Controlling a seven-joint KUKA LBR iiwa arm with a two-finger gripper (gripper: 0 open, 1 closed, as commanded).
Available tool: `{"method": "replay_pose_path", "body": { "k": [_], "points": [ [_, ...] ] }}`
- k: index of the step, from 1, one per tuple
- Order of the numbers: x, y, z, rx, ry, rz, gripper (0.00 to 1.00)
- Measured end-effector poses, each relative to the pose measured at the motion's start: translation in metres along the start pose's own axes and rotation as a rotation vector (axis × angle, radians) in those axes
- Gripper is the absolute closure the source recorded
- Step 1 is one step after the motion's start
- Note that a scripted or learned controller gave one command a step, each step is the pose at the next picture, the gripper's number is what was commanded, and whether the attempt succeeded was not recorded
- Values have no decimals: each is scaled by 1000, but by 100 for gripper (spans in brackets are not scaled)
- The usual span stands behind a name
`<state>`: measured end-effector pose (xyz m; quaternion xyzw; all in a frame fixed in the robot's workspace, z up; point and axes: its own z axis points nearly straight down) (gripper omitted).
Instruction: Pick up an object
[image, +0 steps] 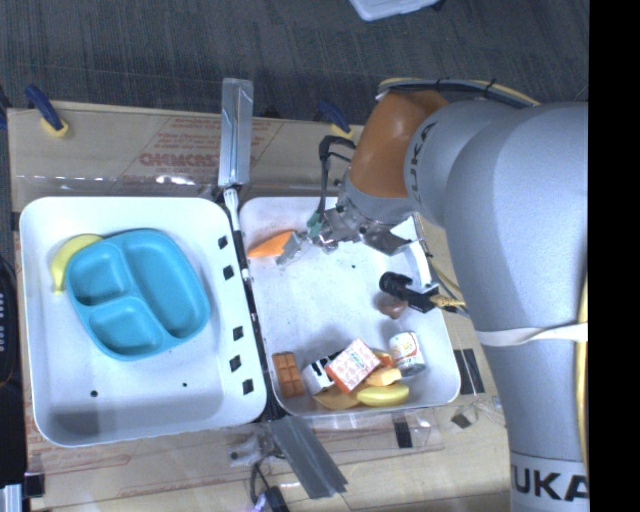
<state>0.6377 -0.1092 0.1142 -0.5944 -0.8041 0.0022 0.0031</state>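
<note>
Your gripper (312, 236) hangs low in the far corner of the right bin (330, 300), its tips just beside an orange carrot-like piece (270, 243) that lies against the wall; I judge the arm leans in that way to reach it. Whether the tool is spread or pinching, I cannot tell. Other toys crowd the near edge, and a blue tray (140, 290) fills the left bin (40, 300).

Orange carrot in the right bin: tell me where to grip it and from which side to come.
Grip the orange carrot across its thick middle, coming straight down from above. It lies flat and lengthwise near the right bin far-left corner, close to the wall, so sideways approach looks blocked. The gripper sits at its right end already.
</note>
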Motion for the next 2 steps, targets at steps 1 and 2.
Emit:
{"method": "replay_pose_path", "body": {
  "k": [1, 2],
  "points": [
    [-22, -76, -9, -2, -1, 178, 0],
    [-22, -75, -9, -2, 0, 177, 0]
  ]
}}
